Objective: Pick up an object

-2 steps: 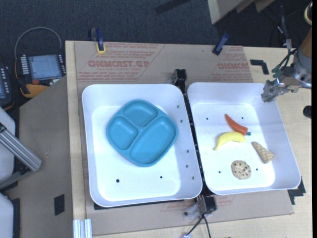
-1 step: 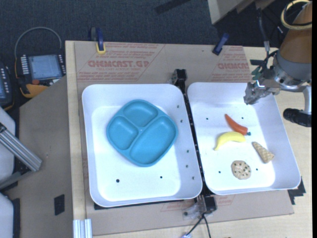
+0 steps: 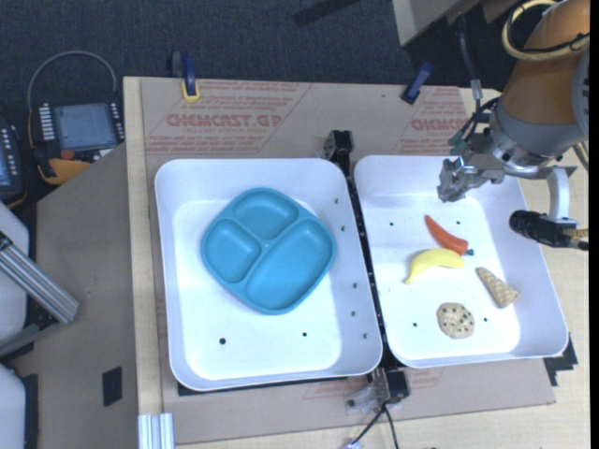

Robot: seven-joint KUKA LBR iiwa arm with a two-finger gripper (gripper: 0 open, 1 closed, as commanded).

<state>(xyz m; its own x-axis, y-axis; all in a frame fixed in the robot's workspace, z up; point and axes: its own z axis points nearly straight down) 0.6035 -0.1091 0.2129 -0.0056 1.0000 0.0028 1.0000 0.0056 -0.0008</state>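
Across the bench [image 3: 281,110], a sheet of printed cardboard lies under two shallow white bins set side by side. Over the right bin's far edge hangs the grey arm [image 3: 538,92] with its orange band, reaching in from the right; its jaws [image 3: 452,187] point down at bare floor near the far left corner, and from where I stand I cannot tell how wide they are set. Nothing is visibly held in them.

Filling the middle of the left bin [image 3: 187,344] is a blue divided plate [image 3: 269,261], smooth moulded plastic with three compartments, lying flat and slightly turned.

Over in the right bin [image 3: 533,340], toy food sits loosely scattered, seemingly for grabbing: a curved yellow banana [image 3: 432,264] in the centre, a slim red-orange chilli pepper [image 3: 445,235] just far of it and touching or nearly so, a tan wedge like a pastry slice [image 3: 496,286] to the right, and a round speckled cookie [image 3: 455,320] nearest me. The chilli lies closest to the jaws, so I judge it the likeliest pick.
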